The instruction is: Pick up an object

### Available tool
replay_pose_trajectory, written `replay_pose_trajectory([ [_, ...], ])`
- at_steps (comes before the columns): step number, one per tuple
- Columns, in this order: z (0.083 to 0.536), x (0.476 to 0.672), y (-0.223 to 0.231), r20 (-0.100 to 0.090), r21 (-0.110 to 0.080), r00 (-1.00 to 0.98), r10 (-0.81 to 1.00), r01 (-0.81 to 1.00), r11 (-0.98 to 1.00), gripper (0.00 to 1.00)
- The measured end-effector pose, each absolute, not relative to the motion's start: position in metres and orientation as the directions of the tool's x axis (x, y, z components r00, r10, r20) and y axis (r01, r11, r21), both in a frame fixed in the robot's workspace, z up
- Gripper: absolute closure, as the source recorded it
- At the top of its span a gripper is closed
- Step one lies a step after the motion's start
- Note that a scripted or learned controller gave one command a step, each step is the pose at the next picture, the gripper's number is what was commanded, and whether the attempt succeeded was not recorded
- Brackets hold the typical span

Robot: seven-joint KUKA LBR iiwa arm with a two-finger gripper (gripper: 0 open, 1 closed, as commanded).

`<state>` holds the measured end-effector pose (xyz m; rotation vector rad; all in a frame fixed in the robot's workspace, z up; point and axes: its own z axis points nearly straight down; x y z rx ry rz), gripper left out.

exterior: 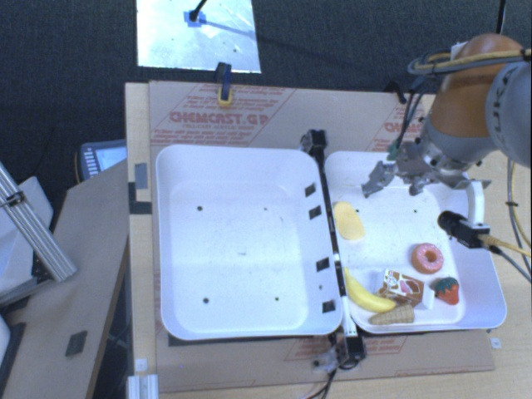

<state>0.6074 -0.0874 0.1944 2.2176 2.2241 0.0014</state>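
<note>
The arm (pixel 478 98) comes in from the right and its pincer (pixel 397 179) hangs above the back part of the right bin (pixel 490 310). The two fingers are spread apart, one near the left at (pixel 374 181) and one more to the right, and nothing is between them. All the objects lie lower in the right bin, apart from the pincer: a yellow oval piece (pixel 348 221) near the divider, a pink donut (pixel 428 258), a strawberry (pixel 447 290), a banana (pixel 366 295), a small carton (pixel 402 287) just beside the banana, and a cone (pixel 392 315) at the front edge. The left bin (pixel 166 223) stands beside it on the counter (pixel 249 115).
</note>
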Motion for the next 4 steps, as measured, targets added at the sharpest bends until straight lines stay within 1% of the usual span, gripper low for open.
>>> replay_pose_trajectory([
  [1, 0.205, 0.608, -0.087, 0.000, 0.004, -0.005, 1.000, 1.000, 0.005, 1.00],
  [2, 0.080, 0.600, -0.086, 0.001, -0.006, 0.000, 1.000, 1.000, 0.000, 1.00],
  [3, 0.189, 0.532, -0.015, 0.003, 0.002, -0.010, 1.000, 1.000, 0.010, 1.00],
  [4, 0.184, 0.549, 0.065, 0.002, 0.003, -0.012, 1.000, 1.000, 0.012, 1.00],
])
